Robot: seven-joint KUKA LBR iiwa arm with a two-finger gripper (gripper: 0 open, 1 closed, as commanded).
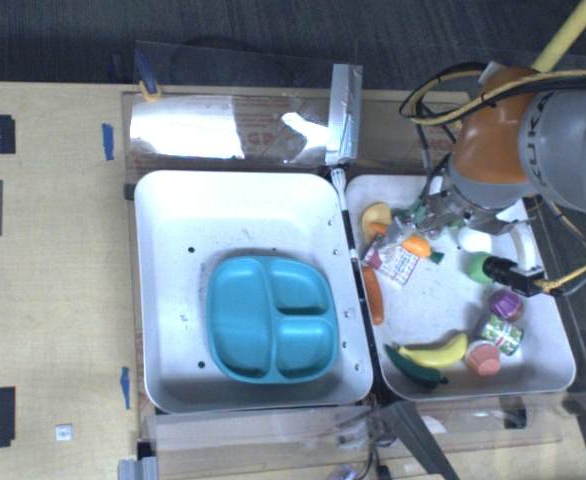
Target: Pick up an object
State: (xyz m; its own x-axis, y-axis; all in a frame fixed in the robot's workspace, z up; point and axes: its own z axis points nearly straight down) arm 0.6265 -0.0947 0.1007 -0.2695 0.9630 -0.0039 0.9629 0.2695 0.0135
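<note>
Worktop (43, 298): pale wooden surface carrying two shallow white bins side by side.
Left bin (163, 218): holds one blue divided tray (271, 316), lying flat toward the near half.
Right bin (553, 353): holds the loose objects listed below.
Arm (563, 148): grey with an orange band, reaching in from the right over the far part of the right bin.
Gripper (425, 216): low over the far left part of the right bin, above the printed packet; whether it is released or clenched cannot be told, and nothing can be made out in its grasp.
Printed packet (400, 263): white with red print, just below the gripper.
Yellow round piece (376, 216): at the far left corner of the right bin.
Orange carrot-like piece (373, 293): along the left wall.
Banana (435, 351): near edge, lying on a dark green piece (413, 366).
Pink cup (483, 359): just right of the banana.
Green bottle (485, 266): right of centre.
Purple item (506, 305): near the right wall.
</note>
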